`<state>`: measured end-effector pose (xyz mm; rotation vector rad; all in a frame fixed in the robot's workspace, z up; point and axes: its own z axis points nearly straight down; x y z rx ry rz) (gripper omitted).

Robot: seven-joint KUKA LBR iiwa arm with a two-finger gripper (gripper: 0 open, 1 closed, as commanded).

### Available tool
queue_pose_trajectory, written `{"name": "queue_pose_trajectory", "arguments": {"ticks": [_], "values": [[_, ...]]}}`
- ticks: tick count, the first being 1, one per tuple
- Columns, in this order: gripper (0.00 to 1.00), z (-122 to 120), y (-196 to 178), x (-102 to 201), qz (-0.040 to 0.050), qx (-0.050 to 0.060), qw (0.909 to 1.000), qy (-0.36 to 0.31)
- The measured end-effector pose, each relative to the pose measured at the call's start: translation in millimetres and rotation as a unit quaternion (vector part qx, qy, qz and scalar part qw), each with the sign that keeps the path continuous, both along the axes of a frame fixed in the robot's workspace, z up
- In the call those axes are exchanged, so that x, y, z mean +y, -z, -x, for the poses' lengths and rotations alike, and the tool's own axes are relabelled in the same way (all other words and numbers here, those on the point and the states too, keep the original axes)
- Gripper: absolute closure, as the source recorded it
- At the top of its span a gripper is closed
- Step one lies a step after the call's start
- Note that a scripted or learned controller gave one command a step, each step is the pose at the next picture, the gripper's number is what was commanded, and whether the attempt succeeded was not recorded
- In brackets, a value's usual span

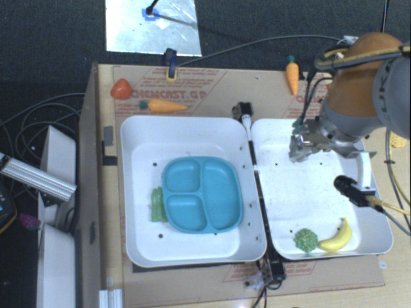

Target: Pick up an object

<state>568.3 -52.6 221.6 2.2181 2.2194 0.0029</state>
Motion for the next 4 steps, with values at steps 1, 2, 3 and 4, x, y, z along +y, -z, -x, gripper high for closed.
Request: {"name": "queue_pose_trajectory", "arguments": {"ticks": [1, 2, 3, 4], "values": [[1.00, -14.4, 25.0, 45.4, -0.0012, 0.002, 1.0000, -0.002], [1.00, -15.3, 14.1, 44.8, -0.0008, 0.001, 1.0000, -0.004], [1.00, -19.6, -17.8, 27.1, -0.0004, 0.001, 1.0000, 0.000], [1.00, -24.8, -5.1, 68.5, -0.0013, 0.002, 1.0000, -0.002]]}}
